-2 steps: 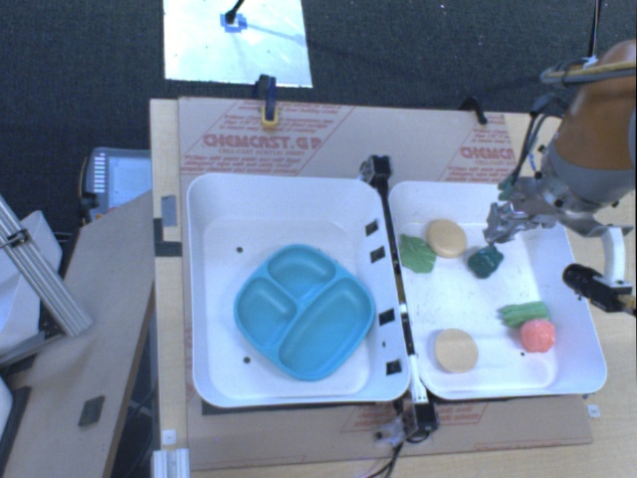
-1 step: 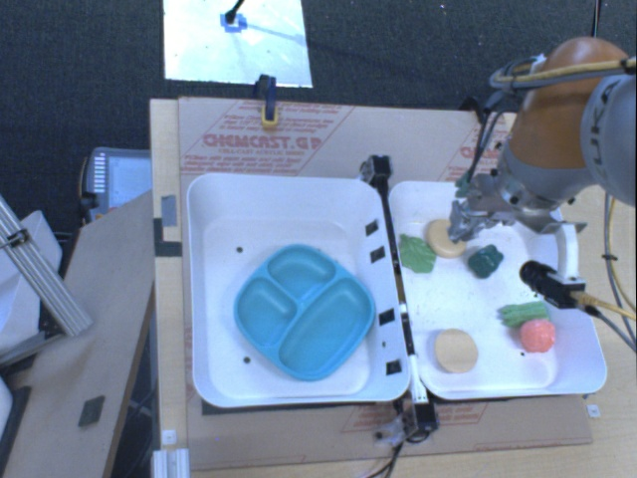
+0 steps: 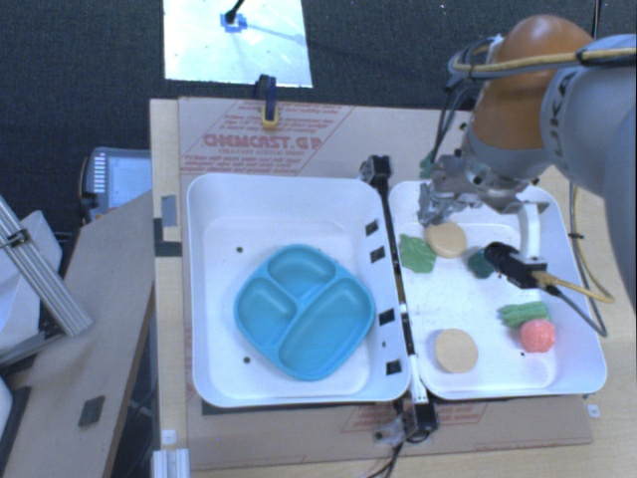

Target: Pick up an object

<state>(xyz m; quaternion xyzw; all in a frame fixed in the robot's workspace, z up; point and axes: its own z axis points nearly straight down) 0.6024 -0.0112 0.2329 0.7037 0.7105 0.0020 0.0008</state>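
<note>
Camera view shows the gripper (image 3: 434,212) low above the tan disc (image 3: 446,239) at its five o'clock, probably to grasp it.

Wooden bench (image 3: 119,267), with a tan cardboard sheet (image 3: 289,137) printed in red letters lying flat on it. 2 shallow white bins sit side by side on the cardboard, touching along the middle: left bin (image 3: 214,267), right bin (image 3: 572,361). A yellow-and-black clamp (image 3: 267,103) sits at the cardboard's far edge. Black clips (image 3: 383,272) run down the seam between the bins.
</note>
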